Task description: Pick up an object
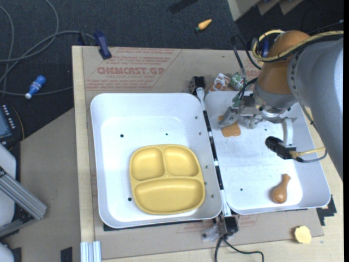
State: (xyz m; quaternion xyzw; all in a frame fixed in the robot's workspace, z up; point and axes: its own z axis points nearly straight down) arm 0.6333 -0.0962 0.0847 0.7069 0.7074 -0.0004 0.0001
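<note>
My gripper hangs low over the back left part of the right bin, close to the divider between the bins. A small orange-brown block lies on the bin floor just in front of the gripper, touching or almost touching it; I cannot tell which. A brown drumstick-shaped toy lies at the front right of the same bin. In the left bin sits a yellow divided plate.
Small colourful items lie at the right bin's back edge. A yellow piece rests on the bench past the front right corner. A blue clamp sits at the board's back left.
</note>
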